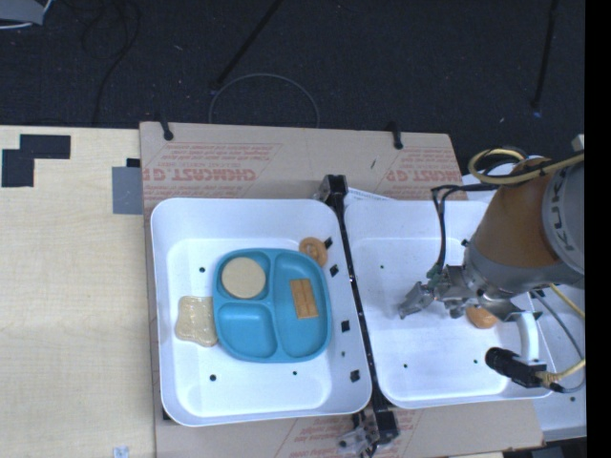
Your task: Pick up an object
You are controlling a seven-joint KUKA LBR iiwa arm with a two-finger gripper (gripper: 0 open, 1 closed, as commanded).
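A: What's counted in the L bin [181, 232]?
B: 1 blue tray [250, 337], 1 round cracker [242, 277] & 1 bar [305, 299] on it; 1 donut [312, 249], 1 pale biscuit [196, 321] beside it.
A: And the gripper [417, 301]?
B: Seen in the R bin [420, 227]; jaw state can't be told.

Red print on cardboard sheet [286, 165] behind bins, upside down and mirrored, twice along top edge; letters not legible enough to read
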